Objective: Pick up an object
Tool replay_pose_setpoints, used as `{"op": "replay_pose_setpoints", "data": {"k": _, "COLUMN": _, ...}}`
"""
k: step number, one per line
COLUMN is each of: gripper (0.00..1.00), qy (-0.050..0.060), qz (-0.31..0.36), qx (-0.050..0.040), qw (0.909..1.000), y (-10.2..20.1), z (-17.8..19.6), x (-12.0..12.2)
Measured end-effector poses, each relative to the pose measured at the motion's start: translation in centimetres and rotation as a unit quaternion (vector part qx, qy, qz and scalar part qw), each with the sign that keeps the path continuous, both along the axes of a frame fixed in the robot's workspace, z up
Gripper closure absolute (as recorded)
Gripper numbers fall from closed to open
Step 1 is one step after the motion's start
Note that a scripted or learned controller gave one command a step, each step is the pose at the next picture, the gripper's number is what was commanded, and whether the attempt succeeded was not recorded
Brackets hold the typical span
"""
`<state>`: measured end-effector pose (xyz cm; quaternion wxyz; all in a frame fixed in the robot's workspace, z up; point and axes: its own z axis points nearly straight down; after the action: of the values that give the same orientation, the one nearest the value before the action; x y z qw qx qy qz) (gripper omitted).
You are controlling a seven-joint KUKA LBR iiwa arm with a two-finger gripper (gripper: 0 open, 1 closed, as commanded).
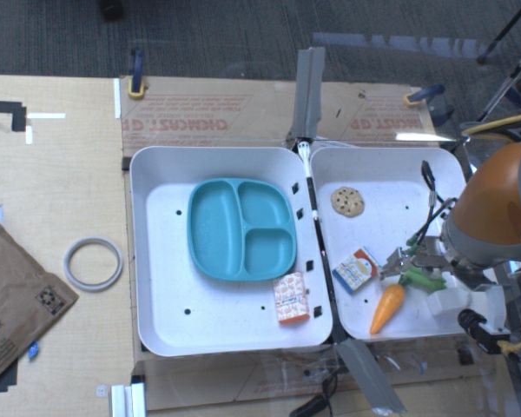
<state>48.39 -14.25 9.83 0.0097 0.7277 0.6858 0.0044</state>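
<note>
**A:** What's in the bins, and what are they made of?

**B:** The left bin (148, 259) is smooth white plastic with rounded corners. In it lies a glossy teal plate (241, 229), moulded into three compartments, and a small printed carton (292, 299) stands near the bin's front edge, just off the plate's front right corner. In the right bin (399, 168) there is a round, speckled cookie (347, 201) toward the back left corner, a small blue and white box (355, 269) near the middle, and an orange toy carrot (386, 307) with a green top, tapering toward the front edge.

**A:** And the surroundings?

**B:** The bench (52, 189) is pale wood. A sheet of brown printed cardboard (217, 111) lies under the bins, held by clamps at the back. Left of the bins sit a grey tape ring (93, 261) and, at the bench's left edge, a brown paper bag (13, 298). Beyond the back edge is dark carpet (243, 11).

**A:** The tool?

**B:** The arm (495, 207), grey with its orange band, hangs over the right bin's right side. The tool (408, 266) is low, just by the carrot's green top and beside the box. I cannot tell how wide it stands, or whether it has hold of anything.
</note>
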Motion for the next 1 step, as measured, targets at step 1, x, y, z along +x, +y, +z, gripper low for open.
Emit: {"op": "replay_pose_setpoints", "data": {"k": 1, "gripper": 0.0, "qy": 0.0, "qz": -0.086, "qx": 0.0036, "qw": 0.9963, "y": -2.68, "z": 0.01, "x": 0.08}}
